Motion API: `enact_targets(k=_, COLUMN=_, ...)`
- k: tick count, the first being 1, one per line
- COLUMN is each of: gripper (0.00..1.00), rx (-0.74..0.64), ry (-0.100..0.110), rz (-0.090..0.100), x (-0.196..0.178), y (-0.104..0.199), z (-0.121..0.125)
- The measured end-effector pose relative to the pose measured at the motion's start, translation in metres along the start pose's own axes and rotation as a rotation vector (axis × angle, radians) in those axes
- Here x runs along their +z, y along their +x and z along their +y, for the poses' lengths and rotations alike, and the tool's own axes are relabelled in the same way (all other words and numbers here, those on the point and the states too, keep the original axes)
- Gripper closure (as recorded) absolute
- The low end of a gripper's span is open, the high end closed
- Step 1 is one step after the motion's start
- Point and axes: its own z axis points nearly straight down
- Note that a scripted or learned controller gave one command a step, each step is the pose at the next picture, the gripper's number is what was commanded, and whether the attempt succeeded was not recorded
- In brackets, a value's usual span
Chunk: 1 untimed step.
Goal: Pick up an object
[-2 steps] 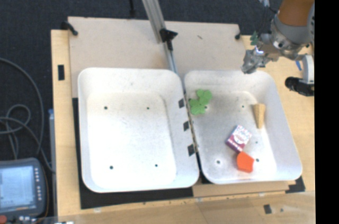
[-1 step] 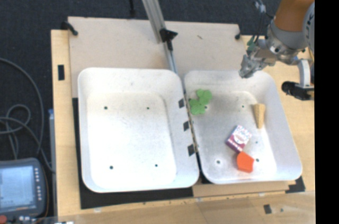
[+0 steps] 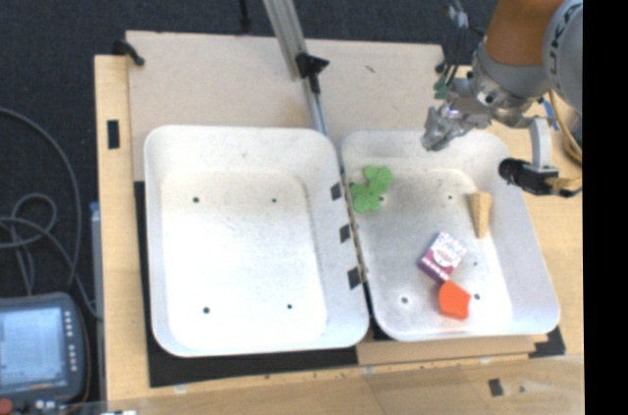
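The right bin [image 3: 510, 207] holds several small objects: a green leafy toy [image 3: 371, 188] against its left wall, a tan cone [image 3: 480, 212] toward the right, a purple-and-white box [image 3: 443, 255] near the middle, and an orange block [image 3: 453, 300] close to the front. My gripper [image 3: 436, 134] hangs over the bin's back edge, above and behind all of them. It is far from the green toy and from the cone, and nothing shows between its tips.
The left bin [image 3: 245, 236] sits beside the right one, with a divider strip between them. A slanted aluminium pole [image 3: 285, 11] rises from the back of the bench. A black bracket [image 3: 530, 176] sticks out at the right bin's right rim.
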Motion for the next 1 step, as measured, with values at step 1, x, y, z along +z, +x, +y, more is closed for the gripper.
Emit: enact_targets(k=1, gripper=1.00, rx=-0.001, ry=0.000, rz=0.002, x=-0.0139, y=0.0447, z=-0.0232)
